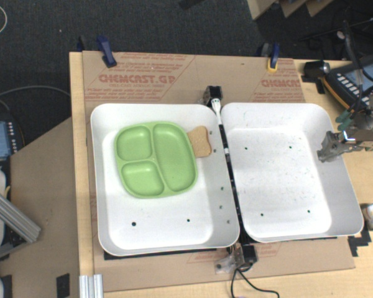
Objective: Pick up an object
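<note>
The task is at its approach step: no object is lifted yet, and the gripper [331, 146] stands at the right edge of the right bin [280, 225], over its rim and well apart from anything that could be picked. The right bin carries no graspable item on its floor. The candidate objects lie in the left bin [155, 228]: a green divided plate [155, 159] with three compartments, lying flat in the upper half of the bin, and a small tan sponge-like block [200, 141] touching the plate's right edge, near the divider between the two bins. The next move, as judged from this layout, calls for a long traverse across the right bin and over the divider, followed by a descent onto one of these items. The tan block appears the easier target, being small and thick enough for a two-sided grip; the plate is broad and low and would likely need a grip on its rim. The jaws are too small and blurred in this view to tell whether they are released or clenched, and nothing is visible between them. The bench [143, 79] below is brown printed board.
</note>
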